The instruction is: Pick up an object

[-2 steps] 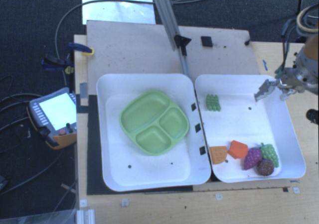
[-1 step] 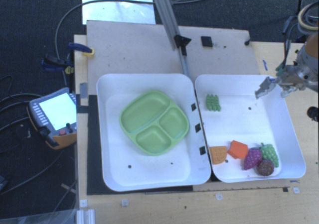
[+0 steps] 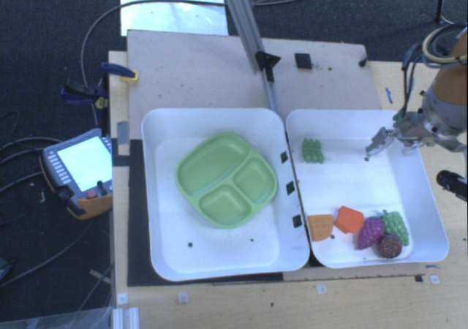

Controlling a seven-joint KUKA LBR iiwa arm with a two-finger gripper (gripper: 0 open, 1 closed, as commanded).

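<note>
Crowding the right bin (image 3: 417, 174) corner: grapes (image 3: 371, 232), orange block (image 3: 349, 219).

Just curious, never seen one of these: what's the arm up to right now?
End effector over right bin, holding nothing visible. Green toy nearest, untouched. Orange block, grapes clustered at near edge.

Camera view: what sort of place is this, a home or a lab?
Most likely a robot lab bench: two white bins on a board, a clamp, a handheld control pendant and loose cables on dark carpet. Toy food and a green tray look like test objects.
</note>
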